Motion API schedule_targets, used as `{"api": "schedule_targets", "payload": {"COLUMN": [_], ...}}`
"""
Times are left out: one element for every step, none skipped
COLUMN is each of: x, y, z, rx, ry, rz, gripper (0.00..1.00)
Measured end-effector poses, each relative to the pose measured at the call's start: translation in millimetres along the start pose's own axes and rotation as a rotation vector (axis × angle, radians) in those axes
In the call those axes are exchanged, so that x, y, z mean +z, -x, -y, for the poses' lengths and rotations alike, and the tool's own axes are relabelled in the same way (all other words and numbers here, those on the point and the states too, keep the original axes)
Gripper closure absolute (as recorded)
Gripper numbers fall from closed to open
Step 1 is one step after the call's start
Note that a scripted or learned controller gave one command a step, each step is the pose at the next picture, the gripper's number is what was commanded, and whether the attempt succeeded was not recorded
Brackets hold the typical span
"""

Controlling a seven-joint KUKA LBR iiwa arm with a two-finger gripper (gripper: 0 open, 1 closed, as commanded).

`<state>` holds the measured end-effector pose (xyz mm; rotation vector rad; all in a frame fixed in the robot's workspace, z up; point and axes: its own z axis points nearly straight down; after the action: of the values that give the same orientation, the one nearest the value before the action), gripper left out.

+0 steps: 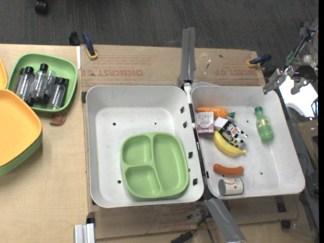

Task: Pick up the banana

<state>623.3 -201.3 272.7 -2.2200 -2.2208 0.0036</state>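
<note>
One banana (228, 146) lies in the right bin (283, 161), a little left of that bin's middle, its long axis running from upper left to lower right, the curve bowing down toward the lower left and its lower-right tip darker. Lying against its upper side, and partly over it, is a small black-and-white patterned pack (234, 133). Just to the upper left stands a pink-and-white carton (205, 123), with a carrot (212, 112) beside it along the top. Below the banana, apart from it, lies a sausage (228, 169), and below that a white cup on its side (231, 187) near the bin's lower edge. A green bottle (263, 124) lies to the right, well apart from the banana. The left bin (101, 135) holds a green divided tray (154, 164). At the frame's left, on the bench (45, 196), sit a green dish of dark-capped vials (43, 82) and a stack of orange plates (17, 135). The arm's pincer (291, 75) hangs at the upper right of the frame, over the right bin's far right corner, well apart from the banana; whether it is apart or together I cannot tell.
</note>
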Motion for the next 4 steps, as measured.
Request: {"api": "schedule_targets", "payload": {"x": [172.1, 181.4, 172.5, 181.6], "y": [12.0, -28.4, -27.5, -17.7], "z": [34.6, 21.7, 21.9, 9.2], "rx": [-0.222, -0.11, -0.108, 0.213], "ry": [0.001, 0.001, 0.001, 0.001], "rz": [-0.001, -0.001, 0.0, 0.001], "gripper": [0.0, 0.0, 1.0, 1.0]}}
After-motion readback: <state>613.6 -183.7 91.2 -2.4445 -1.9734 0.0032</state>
